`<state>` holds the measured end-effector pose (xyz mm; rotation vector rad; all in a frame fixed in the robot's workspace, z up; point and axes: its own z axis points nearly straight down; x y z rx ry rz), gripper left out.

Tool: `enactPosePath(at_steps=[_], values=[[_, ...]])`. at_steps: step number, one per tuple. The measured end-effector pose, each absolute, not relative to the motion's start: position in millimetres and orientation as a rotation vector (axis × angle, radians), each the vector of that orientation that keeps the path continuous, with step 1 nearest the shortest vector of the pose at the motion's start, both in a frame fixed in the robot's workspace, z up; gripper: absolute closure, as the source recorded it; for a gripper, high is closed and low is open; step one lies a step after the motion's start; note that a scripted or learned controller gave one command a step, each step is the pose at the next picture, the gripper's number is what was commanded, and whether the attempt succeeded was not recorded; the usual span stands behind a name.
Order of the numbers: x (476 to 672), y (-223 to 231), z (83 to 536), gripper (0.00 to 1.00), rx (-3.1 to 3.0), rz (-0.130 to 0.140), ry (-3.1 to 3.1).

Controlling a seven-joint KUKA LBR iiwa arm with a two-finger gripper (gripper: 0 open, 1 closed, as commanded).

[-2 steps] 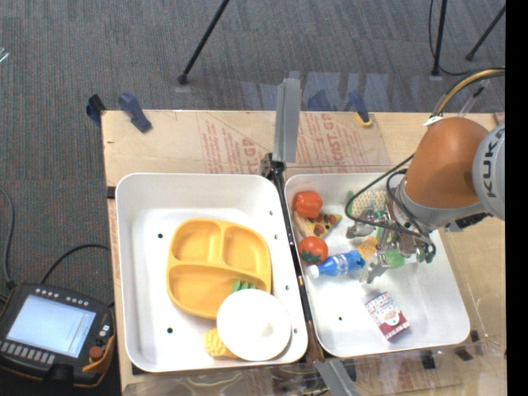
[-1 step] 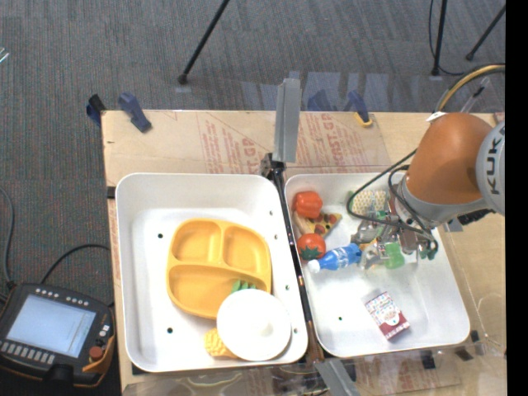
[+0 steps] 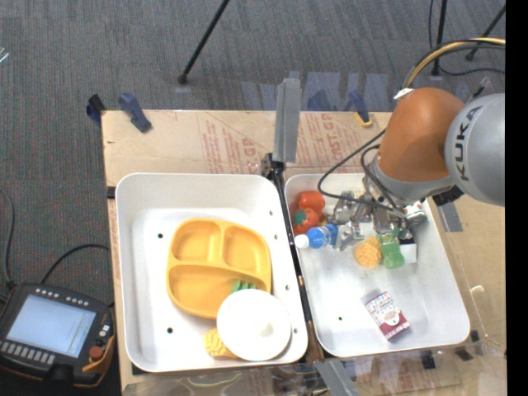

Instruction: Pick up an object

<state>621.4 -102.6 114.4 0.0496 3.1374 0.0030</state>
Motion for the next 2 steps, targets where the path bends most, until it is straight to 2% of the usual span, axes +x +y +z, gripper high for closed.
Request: enactPosePath(at_steps=[1,2], values=[[545.2,-93.8,86.2,1.00,-0.022,0.002,3.145],[580.2,-91.6,88.2,1.00,0.332,0.000,3.122]])
